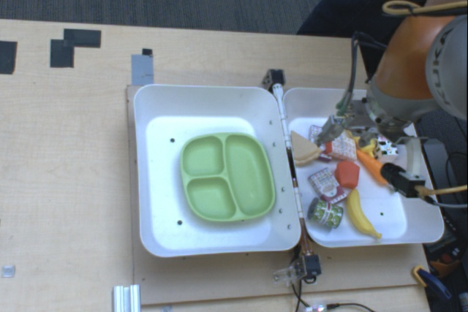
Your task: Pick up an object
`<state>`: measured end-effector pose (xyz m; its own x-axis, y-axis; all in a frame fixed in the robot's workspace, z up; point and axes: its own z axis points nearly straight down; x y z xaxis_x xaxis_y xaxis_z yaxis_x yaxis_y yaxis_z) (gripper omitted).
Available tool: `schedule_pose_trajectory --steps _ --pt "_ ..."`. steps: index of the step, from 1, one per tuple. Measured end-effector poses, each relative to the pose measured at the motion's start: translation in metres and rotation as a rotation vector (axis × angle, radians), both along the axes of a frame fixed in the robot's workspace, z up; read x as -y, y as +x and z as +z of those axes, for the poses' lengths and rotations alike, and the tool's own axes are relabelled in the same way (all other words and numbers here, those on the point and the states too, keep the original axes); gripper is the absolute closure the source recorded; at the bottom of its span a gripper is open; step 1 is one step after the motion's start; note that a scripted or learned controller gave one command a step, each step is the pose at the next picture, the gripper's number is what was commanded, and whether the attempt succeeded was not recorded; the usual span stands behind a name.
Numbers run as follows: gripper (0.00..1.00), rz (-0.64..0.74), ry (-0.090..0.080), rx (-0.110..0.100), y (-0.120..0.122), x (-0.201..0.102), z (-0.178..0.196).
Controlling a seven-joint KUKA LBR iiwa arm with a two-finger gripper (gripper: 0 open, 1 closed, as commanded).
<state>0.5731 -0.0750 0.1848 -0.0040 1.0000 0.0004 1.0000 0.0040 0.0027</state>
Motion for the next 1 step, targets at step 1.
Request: schedule_pose_trajectory --steps 1 --pt "0.0 0.0 -0.004 0.014 -0.0406 0.0153 -0.0833"
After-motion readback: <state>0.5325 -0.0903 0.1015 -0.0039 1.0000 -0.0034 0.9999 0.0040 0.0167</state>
